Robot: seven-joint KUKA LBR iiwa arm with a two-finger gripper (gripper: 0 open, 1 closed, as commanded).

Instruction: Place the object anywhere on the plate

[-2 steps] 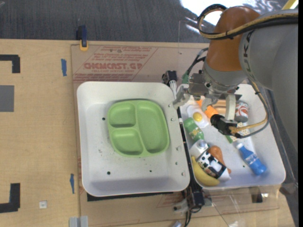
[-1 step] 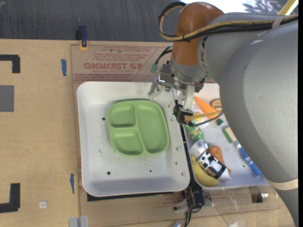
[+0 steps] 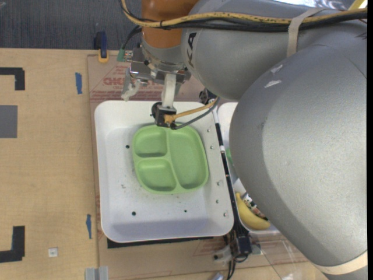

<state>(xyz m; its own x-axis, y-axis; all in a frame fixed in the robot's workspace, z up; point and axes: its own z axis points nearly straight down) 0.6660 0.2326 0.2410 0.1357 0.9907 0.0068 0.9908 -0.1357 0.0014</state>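
Object: yellow, banana-like thing [image 3: 255, 219], right bin [image 3: 226, 111], half hidden under the arm. Probably light, smooth and curved; best pinched across its middle. Gripper [image 3: 156, 73] hangs over the left bin's [image 3: 111, 174] far rim near the green divided plate [image 3: 170, 159]; jaw state cannot be told.

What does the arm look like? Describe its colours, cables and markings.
The arm has bulky, rounded grey links with an orange band above the wrist. Yellow and black cables run along it, and a pale strap wraps one link. The gripper is silvery metal. No markings are readable.
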